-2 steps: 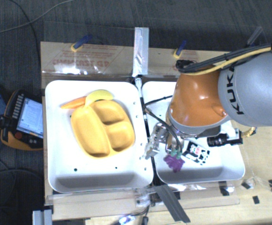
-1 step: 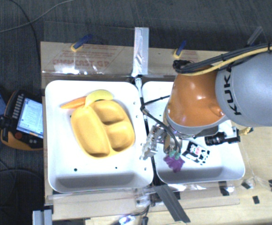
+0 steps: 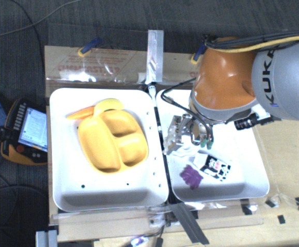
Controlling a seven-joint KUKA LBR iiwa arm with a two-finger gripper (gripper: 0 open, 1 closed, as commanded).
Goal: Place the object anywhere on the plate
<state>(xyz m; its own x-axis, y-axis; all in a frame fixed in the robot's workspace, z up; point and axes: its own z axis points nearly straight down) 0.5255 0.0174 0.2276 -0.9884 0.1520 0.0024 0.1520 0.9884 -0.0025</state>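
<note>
Gripper point(image 3: 190, 136) over right bin point(image 3: 252, 181), near purple object point(image 3: 191, 176)

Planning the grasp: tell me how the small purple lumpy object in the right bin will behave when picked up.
The small purple lumpy object looks bumpy, like a toy grape bunch, so fingers may slip between lumps. It lies flat and seems unlikely to roll. It is probably light, so a nudge could slide it across the smooth right bin.
</note>
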